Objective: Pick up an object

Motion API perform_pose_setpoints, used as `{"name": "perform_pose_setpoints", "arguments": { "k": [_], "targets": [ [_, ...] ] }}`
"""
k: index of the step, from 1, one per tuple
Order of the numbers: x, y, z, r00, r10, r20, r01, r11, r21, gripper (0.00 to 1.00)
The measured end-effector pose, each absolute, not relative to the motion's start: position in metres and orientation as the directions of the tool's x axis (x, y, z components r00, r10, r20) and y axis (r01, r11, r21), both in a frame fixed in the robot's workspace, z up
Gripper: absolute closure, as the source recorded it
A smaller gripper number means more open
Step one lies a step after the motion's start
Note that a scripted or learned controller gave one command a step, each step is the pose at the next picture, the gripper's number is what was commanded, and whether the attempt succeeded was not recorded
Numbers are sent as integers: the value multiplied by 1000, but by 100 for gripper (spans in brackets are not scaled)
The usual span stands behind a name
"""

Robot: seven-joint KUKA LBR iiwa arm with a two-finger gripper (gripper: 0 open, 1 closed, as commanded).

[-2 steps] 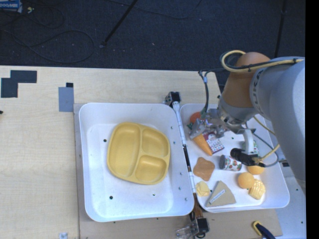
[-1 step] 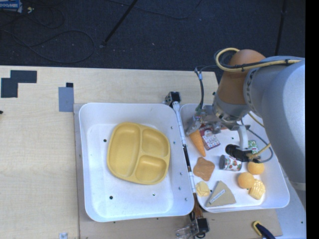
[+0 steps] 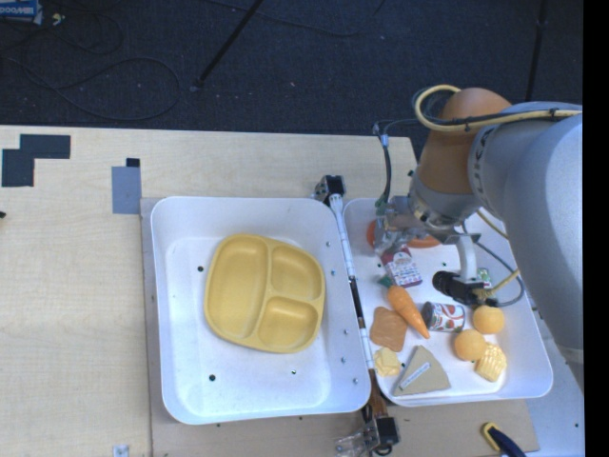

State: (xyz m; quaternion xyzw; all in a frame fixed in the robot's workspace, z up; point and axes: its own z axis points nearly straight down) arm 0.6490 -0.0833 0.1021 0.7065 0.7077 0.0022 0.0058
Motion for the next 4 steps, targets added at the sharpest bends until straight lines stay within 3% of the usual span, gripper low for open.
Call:
{"name": "perform_pose_setpoints", "arguments": {
  "k": [1, 2, 3, 4],
  "targets": [
    [648, -83, 101, -2, 1000, -5, 1000, 2, 9, 0],
    [648, -84, 109, -2, 1000, -5, 1000, 2, 4, 100],
    [648, -84, 109, -3, 1000, -5, 1000, 3, 4, 0],
    [648, -85, 116, -3, 1000, -4, 1000, 3, -1, 100]
  ]
}}
